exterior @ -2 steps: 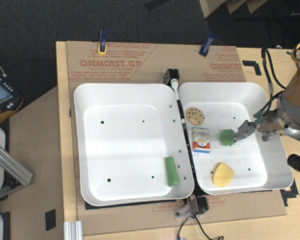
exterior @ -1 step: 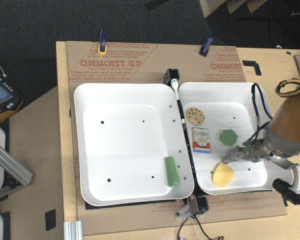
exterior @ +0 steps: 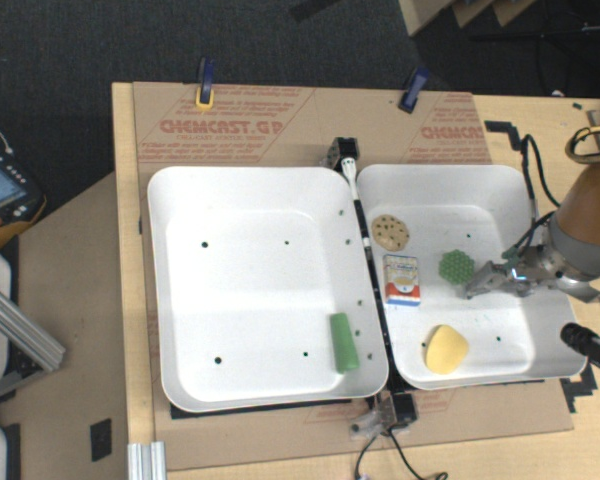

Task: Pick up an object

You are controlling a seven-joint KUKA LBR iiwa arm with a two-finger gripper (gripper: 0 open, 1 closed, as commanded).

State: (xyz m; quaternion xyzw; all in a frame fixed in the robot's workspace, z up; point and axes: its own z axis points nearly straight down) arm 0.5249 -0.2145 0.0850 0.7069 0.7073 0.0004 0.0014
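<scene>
Four small things lay in the right bin (exterior: 500,183): nearest, a yellow lump (exterior: 446,349), likely soft and light, best pinched across its middle; then a small carton (exterior: 401,279), a green knobbly ball (exterior: 457,265) and, farthest, a cookie (exterior: 389,232). One green stick (exterior: 344,342) lay in the left bin (exterior: 180,193). Beside the ball, the gripper (exterior: 477,284) hung low; whether its fingers were apart, I couldn't tell.

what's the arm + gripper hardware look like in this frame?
The arm enters from the right edge: a rounded orange-brown band, then a grey metallic wrist section below it. The gripper is grey metal, slim and pointed toward the fingertips, with a small bluish glint near its base. A dark cable loops along the bin's right side toward the wrist. No readable markings at this resolution.
</scene>
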